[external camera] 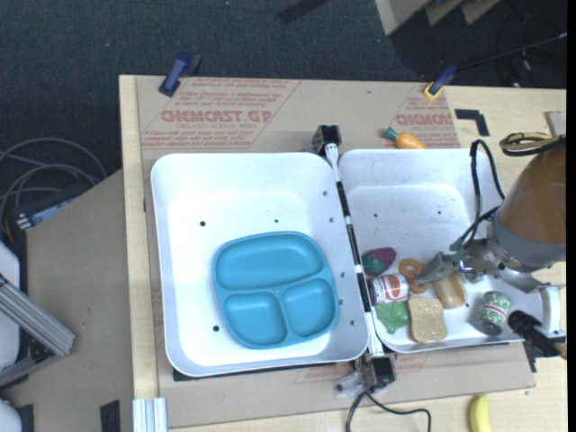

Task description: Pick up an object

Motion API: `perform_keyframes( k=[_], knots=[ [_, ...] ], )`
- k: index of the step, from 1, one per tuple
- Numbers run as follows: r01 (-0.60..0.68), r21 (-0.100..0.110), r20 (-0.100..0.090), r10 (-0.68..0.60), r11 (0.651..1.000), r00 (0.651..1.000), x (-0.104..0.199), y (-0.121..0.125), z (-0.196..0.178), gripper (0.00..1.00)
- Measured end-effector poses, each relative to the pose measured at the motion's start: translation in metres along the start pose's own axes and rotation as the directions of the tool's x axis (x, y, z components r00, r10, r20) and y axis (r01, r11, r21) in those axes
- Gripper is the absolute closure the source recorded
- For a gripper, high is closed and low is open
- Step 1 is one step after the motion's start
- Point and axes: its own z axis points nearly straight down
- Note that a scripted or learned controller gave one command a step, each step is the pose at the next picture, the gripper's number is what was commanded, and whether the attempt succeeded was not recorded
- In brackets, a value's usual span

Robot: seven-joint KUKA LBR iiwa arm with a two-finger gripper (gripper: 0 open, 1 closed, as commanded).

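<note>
While I watched from above, the arm (531, 214) reached in from the right and hung over the right bin (405, 183), its gripper (445, 266) low near that bin's front. I could not tell from this angle how the gripper was set, and I saw nothing held in it.

Room to move was uneven. The right bin's back half lay bare and white, but its front strip was crowded. The left bin (180, 196) had a blue tray (274, 286) in its front middle, with bare floor behind and to the left. A black seam (346, 232) ran between the two bins, and the crowd of objects sat just right of it.

Near the gripper lay a purple piece (379, 259), an orange ring (412, 269), a red-and-white can (390, 288), a green piece (392, 316), a tan slab (427, 319) and a brown piece (449, 291). The ring and brown piece sat just beside the gripper; the can and purple piece lay a little to its left. A green-labelled can (492, 311) sat farther right, near the front rim, beneath the arm. A carrot (405, 139) lay on the bench behind the right bin, and a yellow thing (480, 413) showed at the bench's front edge.
</note>
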Motion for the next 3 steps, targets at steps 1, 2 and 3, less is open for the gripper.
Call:
perform_keyframes(
  k=[1, 2, 3],
  knots=[
    [0.001, -0.002, -0.001, -0.001, 1.0, 1.0, 0.002, 0.001, -0.01, 1.0],
    [0.004, -0.001, -0.003, -0.004, 1.0, 1.0, 0.048, 0.021, -0.102, 1.0],
    [0.005, -0.001, -0.005, -0.005, 1.0, 1.0, 0.132, 0.082, -0.117, 1.0]
  ],
)
